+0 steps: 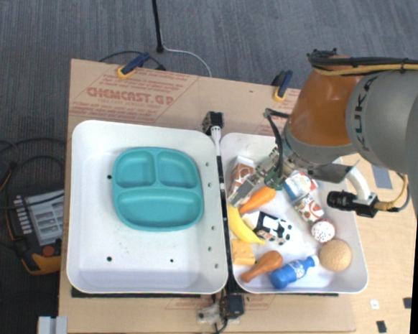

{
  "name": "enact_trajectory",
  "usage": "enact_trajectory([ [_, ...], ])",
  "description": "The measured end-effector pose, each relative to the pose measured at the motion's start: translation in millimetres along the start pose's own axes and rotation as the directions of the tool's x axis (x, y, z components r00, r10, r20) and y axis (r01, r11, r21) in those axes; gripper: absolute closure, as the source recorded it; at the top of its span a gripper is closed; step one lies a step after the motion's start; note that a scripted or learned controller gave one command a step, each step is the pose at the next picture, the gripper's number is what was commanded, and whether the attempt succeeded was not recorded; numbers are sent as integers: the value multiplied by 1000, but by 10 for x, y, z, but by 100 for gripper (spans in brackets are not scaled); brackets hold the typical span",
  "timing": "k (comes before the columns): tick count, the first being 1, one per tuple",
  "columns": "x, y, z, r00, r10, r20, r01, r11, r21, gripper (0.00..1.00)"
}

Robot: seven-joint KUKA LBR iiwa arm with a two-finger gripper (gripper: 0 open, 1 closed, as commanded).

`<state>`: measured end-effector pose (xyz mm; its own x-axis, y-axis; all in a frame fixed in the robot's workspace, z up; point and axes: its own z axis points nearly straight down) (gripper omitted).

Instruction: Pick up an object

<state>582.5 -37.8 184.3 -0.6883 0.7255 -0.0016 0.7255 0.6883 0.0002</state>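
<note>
A broad grey casing [389, 116] is being shown as the bulk of the arm, rounded and matte, with pale raised lettering partly readable along its curved face. Just beside that casing, on the side toward the bins, a wide orange band [322, 107] is being displayed, smooth and glossy, with a dark seam running along its upper rim. Below the orange band, a grey wrist flange [312, 155] is being seen, ringed and lighter at its edge. A thin dark cable [273, 128] is being carried along the band's outer side. Beneath the flange, the hand [272, 173] is being glimpsed as small dark and metallic parts, too small for detail.
</note>
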Motion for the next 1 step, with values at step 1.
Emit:
enact_trajectory([
  [1, 0, 0, 0, 1000, 0, 0, 0, 1000, 0, 0],
])
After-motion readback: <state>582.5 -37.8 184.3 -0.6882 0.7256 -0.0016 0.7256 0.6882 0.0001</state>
